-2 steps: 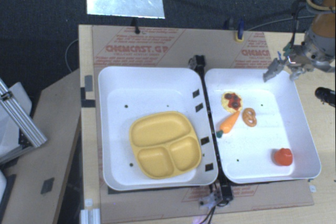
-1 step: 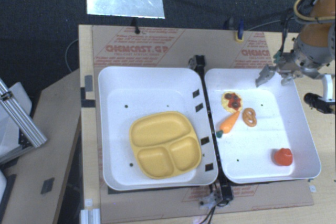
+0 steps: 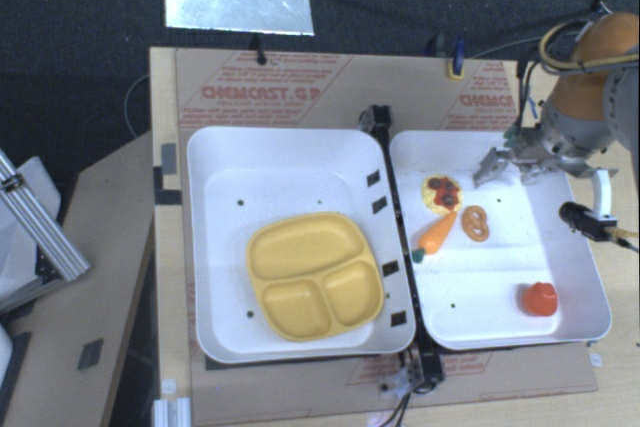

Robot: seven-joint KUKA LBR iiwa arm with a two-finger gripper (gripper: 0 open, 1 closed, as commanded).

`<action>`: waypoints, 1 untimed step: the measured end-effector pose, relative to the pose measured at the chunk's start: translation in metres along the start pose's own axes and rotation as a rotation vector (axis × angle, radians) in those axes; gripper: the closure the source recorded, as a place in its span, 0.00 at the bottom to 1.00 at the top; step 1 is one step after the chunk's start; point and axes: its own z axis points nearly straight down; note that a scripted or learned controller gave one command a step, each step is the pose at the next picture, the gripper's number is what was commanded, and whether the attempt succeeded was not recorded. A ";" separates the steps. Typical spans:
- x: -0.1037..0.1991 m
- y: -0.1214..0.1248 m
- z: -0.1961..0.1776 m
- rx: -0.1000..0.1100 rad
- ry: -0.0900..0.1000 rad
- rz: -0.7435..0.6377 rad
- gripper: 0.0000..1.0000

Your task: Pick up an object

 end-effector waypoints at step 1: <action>-0.001 0.003 -0.016 -0.009 -0.002 -0.002 1.00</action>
